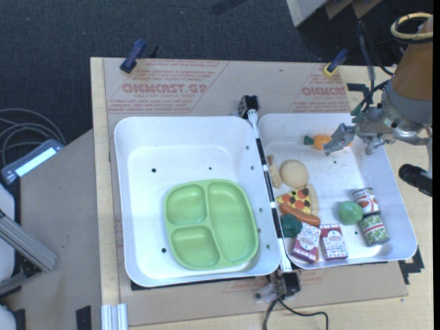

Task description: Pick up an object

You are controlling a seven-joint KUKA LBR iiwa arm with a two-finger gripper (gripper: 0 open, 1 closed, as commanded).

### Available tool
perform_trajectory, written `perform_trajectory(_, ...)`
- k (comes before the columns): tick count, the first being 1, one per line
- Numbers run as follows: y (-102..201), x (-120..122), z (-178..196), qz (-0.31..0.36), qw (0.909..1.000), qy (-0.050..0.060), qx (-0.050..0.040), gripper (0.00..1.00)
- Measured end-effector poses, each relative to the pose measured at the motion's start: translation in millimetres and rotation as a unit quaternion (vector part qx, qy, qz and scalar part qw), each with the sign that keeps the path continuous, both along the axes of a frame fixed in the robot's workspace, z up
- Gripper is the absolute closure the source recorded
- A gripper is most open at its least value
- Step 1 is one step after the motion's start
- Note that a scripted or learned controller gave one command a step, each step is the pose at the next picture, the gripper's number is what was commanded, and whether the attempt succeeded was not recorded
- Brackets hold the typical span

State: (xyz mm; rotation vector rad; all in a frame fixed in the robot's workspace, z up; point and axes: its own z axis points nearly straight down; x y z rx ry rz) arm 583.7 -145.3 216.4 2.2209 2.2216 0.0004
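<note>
I am seeing the toys lying in the right bin [405,215]: a small orange piece [319,141] near its far wall, a tan bun [294,172] in the middle, a pizza slice [300,199] just in front of it, a red hot dog [302,217] touching the slice, two red-and-white cartons [320,243] at the near edge, and a green ball [350,212] sitting between two small cans [369,216]. The jaws [339,140] are hovering just beside the orange piece, and I cannot tell how they are standing. A green divided plate [209,223] is lying in the left bin [137,184]. Both bins are resting on the counter [110,102].
</note>
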Motion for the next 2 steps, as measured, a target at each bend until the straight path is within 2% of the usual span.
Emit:
perform_trajectory(1, -54.4, 9.9, -106.5, 0.000, 1.0000, 0.001, -0.0002, 0.00)
perform_trajectory(2, -36.3, -60.2, -131.9, 0.000, 1.0000, 0.000, -0.0003, 0.00)
